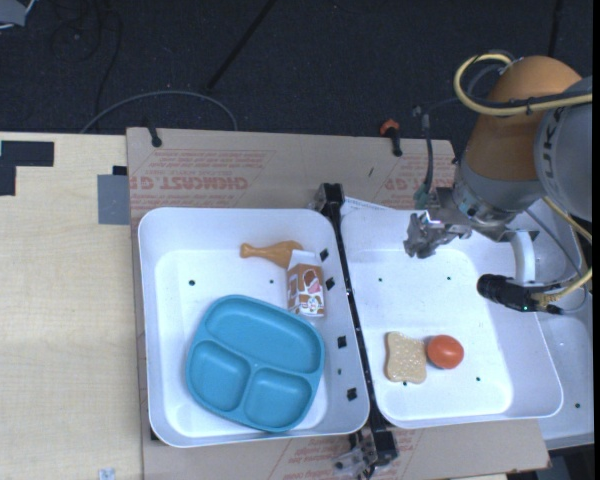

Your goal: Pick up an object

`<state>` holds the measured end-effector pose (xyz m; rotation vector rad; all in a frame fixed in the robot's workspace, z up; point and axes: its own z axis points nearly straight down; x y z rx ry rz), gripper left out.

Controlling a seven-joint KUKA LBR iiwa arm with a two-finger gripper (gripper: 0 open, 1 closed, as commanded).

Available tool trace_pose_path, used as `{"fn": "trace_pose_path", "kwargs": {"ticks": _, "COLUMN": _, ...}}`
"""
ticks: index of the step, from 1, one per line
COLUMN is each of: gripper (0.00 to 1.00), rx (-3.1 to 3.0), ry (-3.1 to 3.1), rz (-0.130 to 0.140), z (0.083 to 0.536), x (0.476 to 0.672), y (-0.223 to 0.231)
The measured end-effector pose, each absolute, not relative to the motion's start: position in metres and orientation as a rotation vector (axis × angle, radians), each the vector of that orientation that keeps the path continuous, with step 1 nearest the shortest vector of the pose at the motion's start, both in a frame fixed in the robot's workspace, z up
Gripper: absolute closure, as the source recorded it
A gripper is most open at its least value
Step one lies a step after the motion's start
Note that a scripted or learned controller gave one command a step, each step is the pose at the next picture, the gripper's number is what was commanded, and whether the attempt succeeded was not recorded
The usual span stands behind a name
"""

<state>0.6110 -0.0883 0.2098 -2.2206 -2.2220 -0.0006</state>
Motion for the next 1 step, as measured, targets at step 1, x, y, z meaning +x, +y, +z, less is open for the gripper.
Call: {"fn": "trace_pose_path", "kwargs": {"ticks": 1, "gripper": 1.0, "rx": -2.221, "ry": -2.223, "rz": -0.001, "z": 0.2523, "x": 0.6078, "y": -0.0901}}
